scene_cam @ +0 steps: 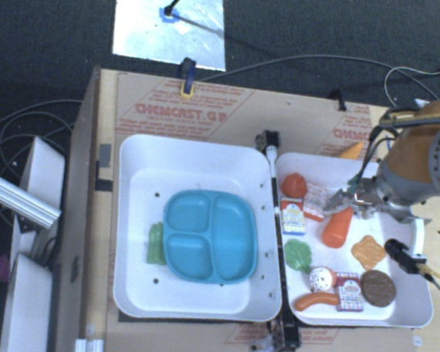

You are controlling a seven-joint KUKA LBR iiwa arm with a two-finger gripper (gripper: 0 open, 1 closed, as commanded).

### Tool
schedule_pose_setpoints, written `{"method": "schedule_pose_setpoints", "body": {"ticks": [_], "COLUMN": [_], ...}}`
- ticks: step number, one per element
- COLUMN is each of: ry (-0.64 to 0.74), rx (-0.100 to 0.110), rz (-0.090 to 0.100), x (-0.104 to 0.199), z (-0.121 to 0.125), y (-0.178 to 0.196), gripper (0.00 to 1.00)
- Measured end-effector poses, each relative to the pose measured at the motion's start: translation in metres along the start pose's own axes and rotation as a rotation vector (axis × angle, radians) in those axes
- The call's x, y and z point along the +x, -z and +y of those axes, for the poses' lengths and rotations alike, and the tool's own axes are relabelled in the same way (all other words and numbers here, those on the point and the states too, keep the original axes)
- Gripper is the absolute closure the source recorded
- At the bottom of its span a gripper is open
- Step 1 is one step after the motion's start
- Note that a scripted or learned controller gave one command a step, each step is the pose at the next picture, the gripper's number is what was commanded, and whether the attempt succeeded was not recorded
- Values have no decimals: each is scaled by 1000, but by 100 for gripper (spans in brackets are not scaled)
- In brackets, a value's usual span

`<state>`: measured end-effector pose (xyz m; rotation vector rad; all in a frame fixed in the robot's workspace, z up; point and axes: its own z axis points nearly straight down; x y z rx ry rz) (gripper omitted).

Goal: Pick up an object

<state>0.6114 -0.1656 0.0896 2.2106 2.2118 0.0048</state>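
Observation:
The right bin [421,305] holds toy food: a red tomato [294,185], an orange carrot [336,227], a small carton [293,217], a green leaf [298,254], a white speckled ball [320,278], a sausage [316,300], a second carton [350,292], a brown patty [378,288] and an orange cracker [368,251]. My gripper [353,198] hangs low in this bin's far half, just above the carrot's upper end and right of the tomato. Nothing is visibly held in it.
The left bin [132,202] holds a blue divided plate [209,234] with a green piece [155,243] at its left side. An orange item [351,151] lies on the cardboard behind the right bin. A black part [402,256] juts over the right bin's right wall.

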Motion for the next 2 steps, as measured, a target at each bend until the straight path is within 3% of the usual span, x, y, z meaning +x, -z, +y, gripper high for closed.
{"method": "schedule_pose_setpoints", "body": {"ticks": [1,2], "ry": [-6,-1], "rx": [0,6], "rz": [-11,3], "x": [22,28], "z": [-25,-24], "y": [-1,8], "gripper": [0,100]}}
